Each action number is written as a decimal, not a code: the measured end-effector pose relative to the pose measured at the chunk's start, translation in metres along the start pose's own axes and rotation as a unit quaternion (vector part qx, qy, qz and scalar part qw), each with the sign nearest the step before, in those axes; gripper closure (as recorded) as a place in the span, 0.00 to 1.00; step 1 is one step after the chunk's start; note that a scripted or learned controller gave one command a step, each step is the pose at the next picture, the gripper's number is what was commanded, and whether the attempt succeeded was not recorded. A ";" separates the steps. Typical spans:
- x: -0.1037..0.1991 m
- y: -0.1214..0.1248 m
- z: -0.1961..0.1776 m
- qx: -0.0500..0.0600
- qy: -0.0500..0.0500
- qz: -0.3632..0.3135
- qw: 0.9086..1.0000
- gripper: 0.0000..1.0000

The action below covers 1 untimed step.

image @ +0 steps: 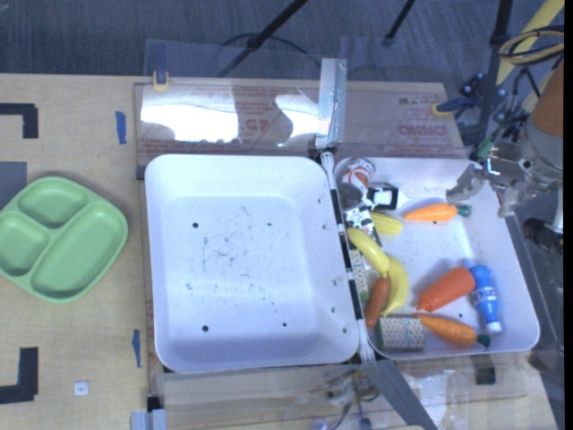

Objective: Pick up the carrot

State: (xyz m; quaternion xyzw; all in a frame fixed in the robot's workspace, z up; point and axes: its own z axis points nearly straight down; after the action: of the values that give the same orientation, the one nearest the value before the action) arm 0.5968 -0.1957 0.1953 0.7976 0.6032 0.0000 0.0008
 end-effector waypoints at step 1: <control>0.000 0.000 0.000 0.000 0.000 0.000 1.000 0.00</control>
State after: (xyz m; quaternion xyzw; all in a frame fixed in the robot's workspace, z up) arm 0.5968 -0.1956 0.1954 0.7976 0.6032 0.0000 0.0008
